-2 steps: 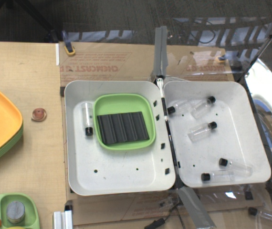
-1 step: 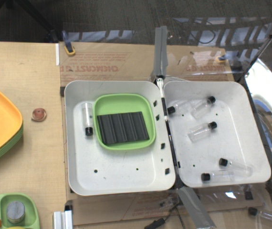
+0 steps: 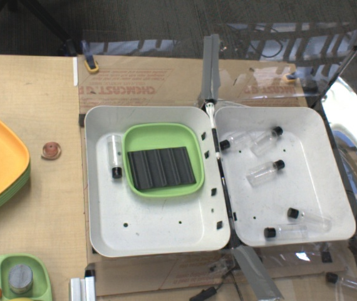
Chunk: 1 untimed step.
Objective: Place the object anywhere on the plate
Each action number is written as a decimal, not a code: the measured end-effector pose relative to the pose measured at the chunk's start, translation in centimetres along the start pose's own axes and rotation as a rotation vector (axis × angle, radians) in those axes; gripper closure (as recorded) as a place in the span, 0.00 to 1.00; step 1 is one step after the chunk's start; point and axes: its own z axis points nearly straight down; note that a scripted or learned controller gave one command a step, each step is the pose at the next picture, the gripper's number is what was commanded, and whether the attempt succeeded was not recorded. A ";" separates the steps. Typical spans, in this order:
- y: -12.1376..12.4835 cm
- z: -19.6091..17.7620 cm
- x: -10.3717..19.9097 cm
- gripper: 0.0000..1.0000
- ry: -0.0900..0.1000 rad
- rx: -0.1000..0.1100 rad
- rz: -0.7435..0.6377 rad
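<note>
A clear vial point(image 3: 114, 155) with a black cap lies on its side in the left white bin point(image 3: 153, 226), just beside the left rim of a green plate point(image 3: 163, 130), its capped end pointing toward the near edge of the view. The vial rests on the bin floor, not on the plate.

The plate, square with rounded corners, sits in the far half of the same bin and carries a dark grey ribbed mat point(image 3: 164, 167) that covers most of its well.

In the right white bin point(image 3: 319, 162), five more clear vials with black caps lie scattered. Two of them point(image 3: 263, 144) are close together near the far left corner, one point(image 3: 265, 172) is near the middle, and two point(image 3: 291, 231) are near the front wall.

Both bins stand side by side on brown cardboard point(image 3: 141, 89) printed with red lettering. The cardboard lies on a light wooden surface point(image 3: 34, 218).

Well apart to the left on that surface, a small reddish-brown disc point(image 3: 51, 150) sits near a stack of orange plates point(image 3: 0, 162). A green compartment tray point(image 3: 6, 279) holding small items shows at the near left corner.

Whether the claw is open or closed cannot be told.
</note>
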 end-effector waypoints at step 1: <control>0.0 -0.1 0.1 0.00 0.001 -0.001 -0.008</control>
